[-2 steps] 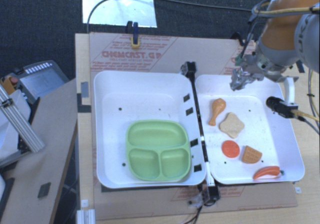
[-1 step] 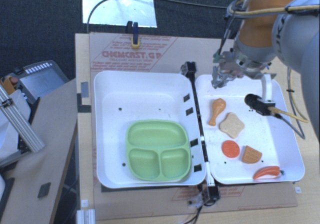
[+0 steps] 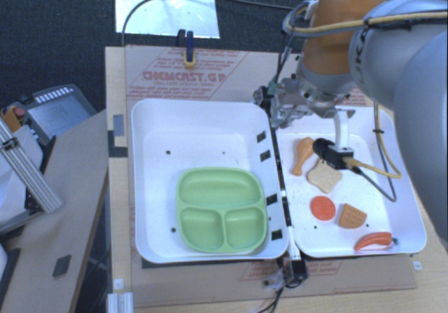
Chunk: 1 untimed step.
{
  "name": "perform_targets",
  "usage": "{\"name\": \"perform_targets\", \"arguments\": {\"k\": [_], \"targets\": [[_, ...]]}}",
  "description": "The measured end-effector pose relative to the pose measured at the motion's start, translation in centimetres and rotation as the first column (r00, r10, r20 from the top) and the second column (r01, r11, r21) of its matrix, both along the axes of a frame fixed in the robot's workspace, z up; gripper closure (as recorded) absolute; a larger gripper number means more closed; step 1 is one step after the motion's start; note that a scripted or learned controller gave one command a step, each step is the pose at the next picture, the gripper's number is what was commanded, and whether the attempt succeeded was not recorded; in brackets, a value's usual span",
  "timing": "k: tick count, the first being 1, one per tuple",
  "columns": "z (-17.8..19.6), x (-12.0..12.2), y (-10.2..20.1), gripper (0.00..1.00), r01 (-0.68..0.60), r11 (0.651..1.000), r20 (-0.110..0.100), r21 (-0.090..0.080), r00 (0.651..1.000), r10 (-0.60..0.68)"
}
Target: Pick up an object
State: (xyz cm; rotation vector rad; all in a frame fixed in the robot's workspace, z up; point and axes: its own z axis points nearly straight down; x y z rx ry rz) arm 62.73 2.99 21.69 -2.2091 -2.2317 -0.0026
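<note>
Here, drumstick [image 3: 302,155], bread [image 3: 324,177], tomato slice [image 3: 323,208] and sausage [image 3: 373,241] share the right bin [image 3: 404,219].

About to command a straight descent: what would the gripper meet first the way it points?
Likely the gripper meets bare floor of the right bin near its far inner corner; the drumstick looks off that line, but depth is unclear.

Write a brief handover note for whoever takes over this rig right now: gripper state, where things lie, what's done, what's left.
Gripper: above the far end of the right bin, by the divider; no object seen in it.
Right bin: drumstick, bread slice, red disc, orange piece, red sausage.
Left bin: green divided plate.
Done: nothing lifted yet. Left: pick up one object.
</note>
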Motion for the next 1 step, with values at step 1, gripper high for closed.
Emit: {"name": "perform_targets", "arguments": {"k": [1], "targets": [[0.14,-0.84,4.38,1.00,0.001,1.000,0.000,0.000,1.000,-0.001]]}}
